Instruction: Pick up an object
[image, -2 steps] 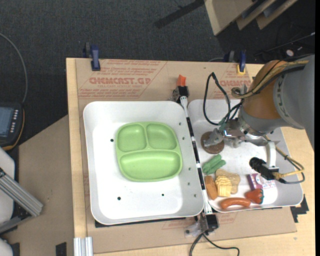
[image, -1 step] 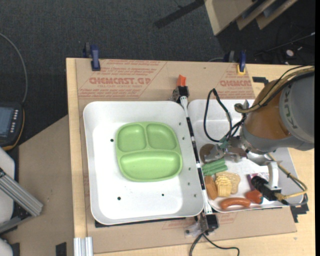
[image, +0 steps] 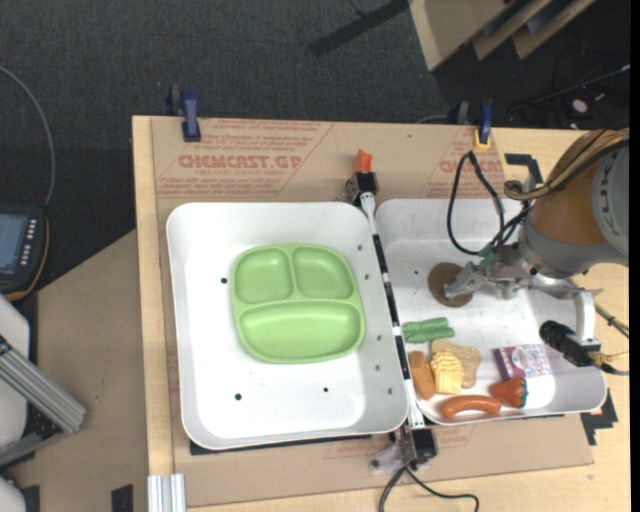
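In the right bin, my gripper reaches in low from the right. Its tip sits against the right side of a brown round piece on the bin floor. Below that lie a green pea pod, a yellow corn piece, an orange carrot-like piece, a red-orange sausage, a small red piece and a purple and white packet. The grey arm with its orange band covers the bin's right part.
The left bin holds a green divided plate. A black cable loops over the back of the right bin. Clamps stand along the divider between the bins. A black part of the arm hangs over the right rim.
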